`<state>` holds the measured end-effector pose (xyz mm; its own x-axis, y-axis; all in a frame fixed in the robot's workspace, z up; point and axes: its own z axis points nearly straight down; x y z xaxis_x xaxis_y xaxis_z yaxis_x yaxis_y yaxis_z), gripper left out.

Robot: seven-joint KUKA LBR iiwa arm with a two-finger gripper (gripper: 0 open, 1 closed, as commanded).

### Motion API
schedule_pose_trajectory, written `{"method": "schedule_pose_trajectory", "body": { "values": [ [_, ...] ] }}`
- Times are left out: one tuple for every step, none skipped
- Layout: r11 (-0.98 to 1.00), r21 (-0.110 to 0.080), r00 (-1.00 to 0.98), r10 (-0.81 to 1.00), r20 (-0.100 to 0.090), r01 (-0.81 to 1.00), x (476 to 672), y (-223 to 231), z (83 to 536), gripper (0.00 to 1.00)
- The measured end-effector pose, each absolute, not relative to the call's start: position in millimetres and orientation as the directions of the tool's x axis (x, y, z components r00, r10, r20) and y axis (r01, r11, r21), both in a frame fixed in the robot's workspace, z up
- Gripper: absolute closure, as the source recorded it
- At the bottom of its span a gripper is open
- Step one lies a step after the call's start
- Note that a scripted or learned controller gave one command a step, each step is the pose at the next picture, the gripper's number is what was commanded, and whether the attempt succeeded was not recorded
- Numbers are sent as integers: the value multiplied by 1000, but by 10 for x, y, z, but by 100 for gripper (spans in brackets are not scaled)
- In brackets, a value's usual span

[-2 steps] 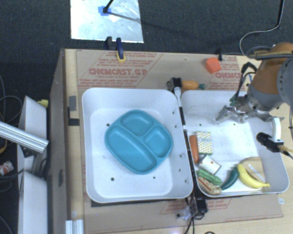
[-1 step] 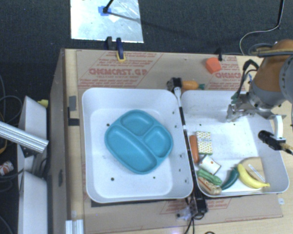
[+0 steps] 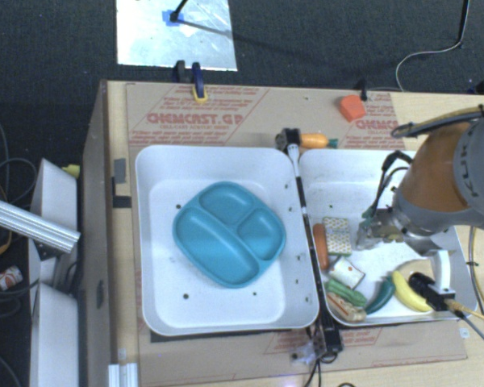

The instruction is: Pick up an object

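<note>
My gripper (image 3: 369, 235) hangs low over the middle of the right bin (image 3: 347, 176). Just to its left lies a small speckled pad (image 3: 336, 234), and beside that a reddish sausage (image 3: 320, 247) against the bin's left wall. A white block (image 3: 348, 274) sits a little below the gripper. Along the bin's front edge lie a green vegetable (image 3: 344, 293), a dark teal pepper (image 3: 381, 295) and a yellow banana (image 3: 406, 290). Nothing can be seen held in the gripper.
The left bin (image 3: 165, 176) holds a blue divided plate (image 3: 229, 233). On the bench behind the bins lie an orange carrot-like toy (image 3: 315, 141) and an orange block (image 3: 351, 107). The arm's grey and orange body covers the right bin's right side.
</note>
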<state>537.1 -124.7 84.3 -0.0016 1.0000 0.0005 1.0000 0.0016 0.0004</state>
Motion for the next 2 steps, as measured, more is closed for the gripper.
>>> {"method": "schedule_pose_trajectory", "body": {
  "values": [
    [2, 3, -2, 1000, 0, 1000, 5379, -1252, 949, 100],
    [5, 3, -5, 1000, 0, 1000, 6642, -986, 848, 100]
  ]
}}
